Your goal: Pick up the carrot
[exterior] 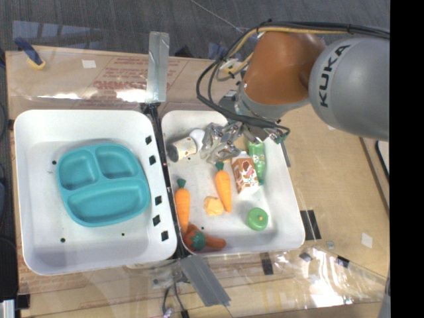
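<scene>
Carrot (223,187) lies in the middle of the right bin (291,197), with its green top pointing to the far side and its orange tip pointing toward the near side, a little tilted. Nothing grips it. A second carrot (181,204) lies along the left wall of the same bin, also with the green top on the far side.

Just beside the first carrot, on its left near the tip, rests a small yellow-orange piece (213,206) that looks like toy cheese. On the right of the carrot stands a small carton (245,173) with red, brown and white print, and a green item (257,161) lies against the far-right side of this carton. Nearer to the front edge lies a green round toy (258,218) with a yellow spot on top. In the near-left corner of the bin there is a red-orange toy with a green part (201,240), close to the tip of the second carrot.

At the far side of the bin lies a white and grey cylinder-like object (183,147). The gripper (222,141) is low over the bin between this object and the carton, above the green top of the first carrot and apart from it. Its metal fingers are seen from above among the clutter, and it is not possible to tell if the jaws are wide or narrow.

The left bin (40,244) holds a teal divided plate (103,183) with three compartments. Both bins stand on a bench (331,171) covered by clear plastic sheet.
</scene>
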Robot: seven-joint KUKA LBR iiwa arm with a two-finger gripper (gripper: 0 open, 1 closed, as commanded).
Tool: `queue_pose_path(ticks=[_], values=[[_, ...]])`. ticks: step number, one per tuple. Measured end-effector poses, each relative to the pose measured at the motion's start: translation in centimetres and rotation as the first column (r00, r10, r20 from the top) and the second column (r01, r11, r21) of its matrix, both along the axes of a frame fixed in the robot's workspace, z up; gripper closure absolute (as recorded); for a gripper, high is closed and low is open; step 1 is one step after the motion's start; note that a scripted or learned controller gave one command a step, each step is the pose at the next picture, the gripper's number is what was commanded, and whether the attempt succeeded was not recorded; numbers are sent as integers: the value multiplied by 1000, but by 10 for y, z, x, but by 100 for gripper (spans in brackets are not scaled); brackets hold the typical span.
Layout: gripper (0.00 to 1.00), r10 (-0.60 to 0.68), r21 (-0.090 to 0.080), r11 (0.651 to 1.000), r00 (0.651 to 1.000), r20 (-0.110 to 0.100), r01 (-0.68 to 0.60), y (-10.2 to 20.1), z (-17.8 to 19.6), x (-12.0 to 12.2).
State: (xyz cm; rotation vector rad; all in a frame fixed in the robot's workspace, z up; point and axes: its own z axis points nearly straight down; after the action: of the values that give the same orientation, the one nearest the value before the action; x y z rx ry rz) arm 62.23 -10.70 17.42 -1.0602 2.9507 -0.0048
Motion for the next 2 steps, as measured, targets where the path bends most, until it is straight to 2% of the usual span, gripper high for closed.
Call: queue_pose_path(ticks=[1, 2], values=[[100, -104, 2, 995, 995, -5, 104, -20, -32, 27], [100, -89, 2, 996, 996, -9, 89, -39, -70, -62]])
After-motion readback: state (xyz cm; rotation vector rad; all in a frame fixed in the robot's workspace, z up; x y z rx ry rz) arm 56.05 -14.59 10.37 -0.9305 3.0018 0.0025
